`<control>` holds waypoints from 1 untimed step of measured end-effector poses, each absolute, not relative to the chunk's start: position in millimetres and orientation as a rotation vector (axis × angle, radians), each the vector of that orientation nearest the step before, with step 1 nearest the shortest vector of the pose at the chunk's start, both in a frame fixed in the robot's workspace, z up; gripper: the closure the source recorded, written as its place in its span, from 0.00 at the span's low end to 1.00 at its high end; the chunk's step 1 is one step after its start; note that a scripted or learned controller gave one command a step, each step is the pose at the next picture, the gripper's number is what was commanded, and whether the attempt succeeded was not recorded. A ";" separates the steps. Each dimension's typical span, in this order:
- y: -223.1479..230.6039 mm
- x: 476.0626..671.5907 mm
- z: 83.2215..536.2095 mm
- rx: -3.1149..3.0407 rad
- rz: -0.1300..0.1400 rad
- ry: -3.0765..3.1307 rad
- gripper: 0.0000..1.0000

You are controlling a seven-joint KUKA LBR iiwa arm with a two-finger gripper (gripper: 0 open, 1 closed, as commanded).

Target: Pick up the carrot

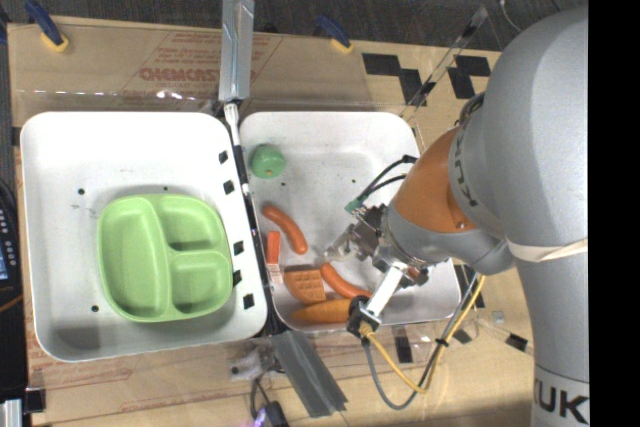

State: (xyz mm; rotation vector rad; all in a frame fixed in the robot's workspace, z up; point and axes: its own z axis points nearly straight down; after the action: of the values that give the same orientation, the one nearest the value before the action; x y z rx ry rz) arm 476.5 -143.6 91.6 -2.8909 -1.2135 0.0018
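Where dark carpet surrounds it, cardboard bench [420,65] carries white bins [60,145].

**Colours in the Two Bins**

Both bins are white. The left bin [50,215] holds a light green plate [165,257] with three parts. In the right bin [330,130] sit a small green ball [267,161], an orange carrot [318,313] by the front edge, red-orange sausages [285,228] and a brown waffle piece [308,284] with squares. The arm [520,165] is grey with an orange band [435,195]. The bench [130,65] is brown cardboard with black squares [400,75].
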 end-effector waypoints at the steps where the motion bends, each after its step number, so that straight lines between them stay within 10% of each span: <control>1: -183.5 475.4 125.6 -3.065 0.007 -0.669 0.00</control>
State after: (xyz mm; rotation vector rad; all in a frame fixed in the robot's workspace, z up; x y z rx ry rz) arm 475.4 -183.5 125.6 -3.0652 -0.6690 0.0065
